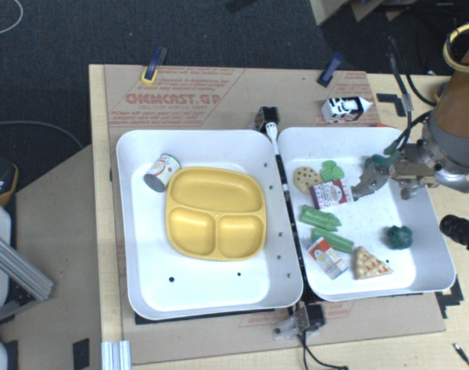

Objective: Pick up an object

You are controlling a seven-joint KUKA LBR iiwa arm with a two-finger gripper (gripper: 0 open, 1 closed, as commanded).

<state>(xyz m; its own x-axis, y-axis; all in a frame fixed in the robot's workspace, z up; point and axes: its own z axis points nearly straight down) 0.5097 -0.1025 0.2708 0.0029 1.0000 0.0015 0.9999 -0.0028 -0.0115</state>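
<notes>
Claw: the grey two-finger gripper (371,177) is hanging over the far right part of the right white bin (427,272), its fingers spread apart and gripping nothing, tips pointing toward the bin's middle.
Arm: the grey arm with the orange band (457,122) is reaching in across the right bin's far right corner.
Nearest things: a teal object (376,162) is sitting by the fingers, too blurred to name; a maroon and white packet (329,195) is lying just left of the tips, with a green leafy toy (332,170) and a round tan cookie (305,178) toward the bin's far left corner.
Middle of right bin: two green bean-shaped pieces (325,226) are lying along the left side.
Near edge of right bin: a small red and white carton (327,256) is resting beside a triangular pizza slice toy (369,264); a dark green broccoli toy (399,237) is sitting near the right wall.
Left bin: a yellow three-compartment plastic plate (216,212) is lying in the middle of the left white bin (142,284), with a small tipped white cup (161,172) touching its far left corner.
</notes>
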